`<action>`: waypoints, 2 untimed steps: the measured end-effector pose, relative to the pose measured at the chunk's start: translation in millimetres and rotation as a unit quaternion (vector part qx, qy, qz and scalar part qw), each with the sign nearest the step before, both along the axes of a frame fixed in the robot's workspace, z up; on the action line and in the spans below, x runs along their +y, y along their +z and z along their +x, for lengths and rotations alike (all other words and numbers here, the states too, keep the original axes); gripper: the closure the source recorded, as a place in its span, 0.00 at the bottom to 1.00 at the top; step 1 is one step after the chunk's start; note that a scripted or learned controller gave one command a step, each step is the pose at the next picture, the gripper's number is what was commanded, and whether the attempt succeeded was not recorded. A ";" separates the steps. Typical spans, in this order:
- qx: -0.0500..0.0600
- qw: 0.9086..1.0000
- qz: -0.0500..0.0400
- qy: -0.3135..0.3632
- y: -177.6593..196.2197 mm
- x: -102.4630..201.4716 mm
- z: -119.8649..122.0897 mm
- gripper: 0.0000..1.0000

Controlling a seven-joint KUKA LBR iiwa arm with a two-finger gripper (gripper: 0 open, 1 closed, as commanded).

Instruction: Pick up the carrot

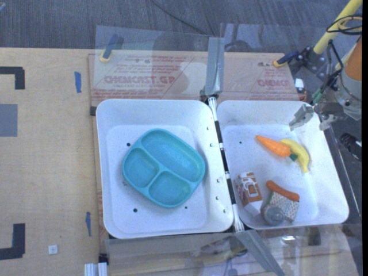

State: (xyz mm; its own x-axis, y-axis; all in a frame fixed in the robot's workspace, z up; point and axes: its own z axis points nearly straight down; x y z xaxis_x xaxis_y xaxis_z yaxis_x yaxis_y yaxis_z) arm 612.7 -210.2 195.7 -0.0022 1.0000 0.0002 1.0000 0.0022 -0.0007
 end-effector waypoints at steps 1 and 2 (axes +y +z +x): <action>-0.003 0.999 -0.001 0.044 -108.6 30.1 7.3 0.00; -0.006 0.999 -0.001 0.043 -96.8 30.0 8.9 1.00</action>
